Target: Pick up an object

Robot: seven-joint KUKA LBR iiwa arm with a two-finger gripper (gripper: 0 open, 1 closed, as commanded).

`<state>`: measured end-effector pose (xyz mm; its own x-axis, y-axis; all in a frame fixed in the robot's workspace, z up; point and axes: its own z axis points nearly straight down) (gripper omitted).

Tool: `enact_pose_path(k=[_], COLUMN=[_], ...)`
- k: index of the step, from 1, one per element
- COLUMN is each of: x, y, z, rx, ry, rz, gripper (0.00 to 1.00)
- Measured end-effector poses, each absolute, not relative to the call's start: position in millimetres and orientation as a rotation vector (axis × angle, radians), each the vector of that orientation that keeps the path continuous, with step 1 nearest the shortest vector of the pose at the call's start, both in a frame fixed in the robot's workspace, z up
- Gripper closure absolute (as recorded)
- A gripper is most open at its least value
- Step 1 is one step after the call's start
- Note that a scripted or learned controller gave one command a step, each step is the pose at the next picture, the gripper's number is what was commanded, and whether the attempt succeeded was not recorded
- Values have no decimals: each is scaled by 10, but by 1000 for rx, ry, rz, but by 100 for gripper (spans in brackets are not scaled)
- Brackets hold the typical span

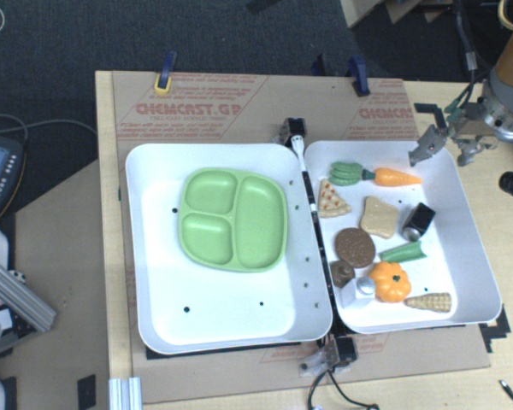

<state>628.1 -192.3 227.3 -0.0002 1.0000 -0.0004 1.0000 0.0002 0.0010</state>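
Left bin [154,229]: one green divided plate [233,219], three compartments, near bin's centre.

Right bin [470,220], crowded: pizza slice [331,198] by its left edge; green-topped carrot [374,175] near back edge; round brown cookie [355,246]; tan bread piece [379,217]; small black block [418,220]; one green piece [402,252]; orange pumpkin [390,281]; waffle cone [429,301] by front edge. Items packed close, several touching.

Gripper [440,141] above right bin's back right corner, fingers spread, nothing between them.
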Motion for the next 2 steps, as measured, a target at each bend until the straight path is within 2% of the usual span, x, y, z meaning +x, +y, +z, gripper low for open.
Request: enact_pose_path(k=[1,2], x=[6186,6264], y=[-1915,-1953], z=[1793,1227], rx=[2225,2224], ry=[2225,2226], rz=[-4,-5], gripper=[0,0])
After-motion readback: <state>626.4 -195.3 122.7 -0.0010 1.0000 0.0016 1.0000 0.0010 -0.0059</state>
